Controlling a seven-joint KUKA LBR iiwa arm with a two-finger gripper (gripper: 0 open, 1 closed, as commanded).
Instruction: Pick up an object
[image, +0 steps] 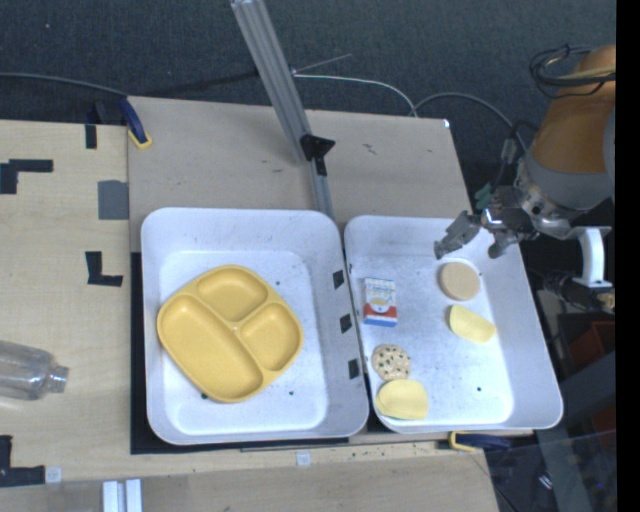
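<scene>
Hand (472, 240) spread open, empty, over the right bin's (530, 330) far edge.
Tan round disc (460, 280) lying just below the fingertips, untouched, near the bin's far right corner.

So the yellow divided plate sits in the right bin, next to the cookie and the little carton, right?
Not quite. The camera view shows the yellow divided plate in the left bin; the cookie and little carton lie in the right bin.
</scene>
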